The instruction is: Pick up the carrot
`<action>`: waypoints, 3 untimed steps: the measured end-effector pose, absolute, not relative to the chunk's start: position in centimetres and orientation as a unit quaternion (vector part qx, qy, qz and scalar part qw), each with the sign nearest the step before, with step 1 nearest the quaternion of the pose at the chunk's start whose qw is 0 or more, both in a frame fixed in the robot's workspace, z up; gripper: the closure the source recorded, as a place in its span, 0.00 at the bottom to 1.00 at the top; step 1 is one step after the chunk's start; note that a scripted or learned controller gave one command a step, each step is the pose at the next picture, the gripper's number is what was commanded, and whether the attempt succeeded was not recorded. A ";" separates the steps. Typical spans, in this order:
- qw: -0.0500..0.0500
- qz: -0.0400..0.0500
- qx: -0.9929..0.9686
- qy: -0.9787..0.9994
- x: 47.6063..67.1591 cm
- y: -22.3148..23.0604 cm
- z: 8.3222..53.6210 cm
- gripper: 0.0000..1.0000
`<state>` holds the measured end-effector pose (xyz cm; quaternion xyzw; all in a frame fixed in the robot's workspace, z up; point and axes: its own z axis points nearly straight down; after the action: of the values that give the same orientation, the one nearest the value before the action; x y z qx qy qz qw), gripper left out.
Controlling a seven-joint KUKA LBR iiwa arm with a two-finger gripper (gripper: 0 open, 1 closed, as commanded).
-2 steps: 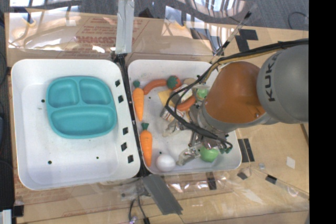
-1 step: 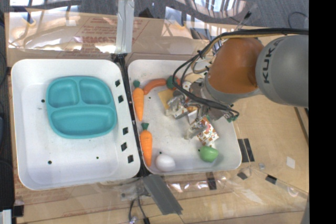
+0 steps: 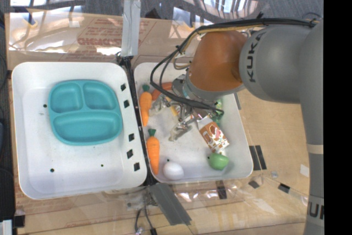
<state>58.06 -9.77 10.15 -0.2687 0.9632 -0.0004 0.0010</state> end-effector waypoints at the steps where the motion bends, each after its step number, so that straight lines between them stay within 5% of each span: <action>1: 0.002 0.000 -0.271 0.962 58.2 -9.6 11.2 1.00; 2: 0.005 -0.001 -0.272 0.962 54.5 -3.1 19.6 1.00; 3: -0.001 0.001 -0.433 0.901 50.0 0.4 19.1 1.00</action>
<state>49.95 0.44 19.12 -0.4332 0.9013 0.0008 -0.0008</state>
